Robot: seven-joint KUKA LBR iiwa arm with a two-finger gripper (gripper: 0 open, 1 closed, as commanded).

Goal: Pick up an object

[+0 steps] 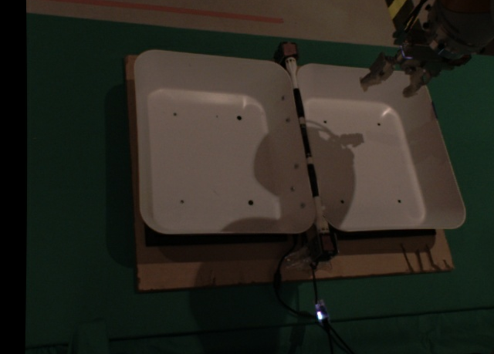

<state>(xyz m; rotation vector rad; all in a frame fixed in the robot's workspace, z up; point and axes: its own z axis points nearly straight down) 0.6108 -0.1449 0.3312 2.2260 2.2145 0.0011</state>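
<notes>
The gripper (395, 80) hangs over the far right corner of the right bin (432, 190), its two fingers spread apart with nothing between them. No object to pick can be made out in either bin. Left of the right bin, across a black-and-white striped bar (307, 144), lies the left bin (154, 152). Both bins are smooth, shallow white plastic with rounded corners, resting on a brown board (231, 271) upon green matting (69, 190).

Pincer (395, 81) spread wide, nothing between its fingers
</notes>
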